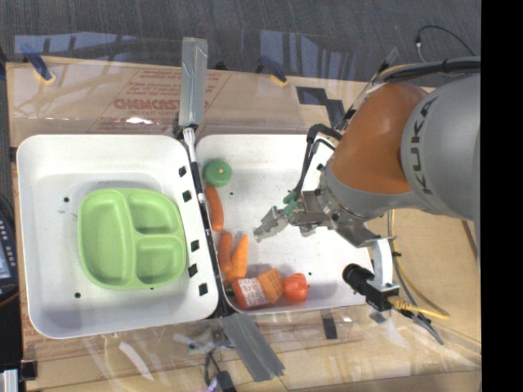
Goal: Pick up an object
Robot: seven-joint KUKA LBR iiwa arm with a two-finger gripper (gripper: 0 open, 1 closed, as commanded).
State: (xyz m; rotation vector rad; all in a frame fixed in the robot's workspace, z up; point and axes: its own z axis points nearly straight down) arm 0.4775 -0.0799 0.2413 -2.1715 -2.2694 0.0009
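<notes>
Here, from above, the gripper [265, 225] hovers in the right bin [270, 149], grasping nothing I can see; whether released or clenched, I cannot tell. Carrots [232, 256] lie nearby; best descend centred over one.

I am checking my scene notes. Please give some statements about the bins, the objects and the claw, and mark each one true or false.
1. The green divided tray lies in the left bin. True.
2. The claw is over the left bin. False: it is over the right bin.
3. The carrots lie along the right bin's left wall. True.
4. The small bottle sits on the green tray. False: it lies in the right bin, beside the tomato.
</notes>
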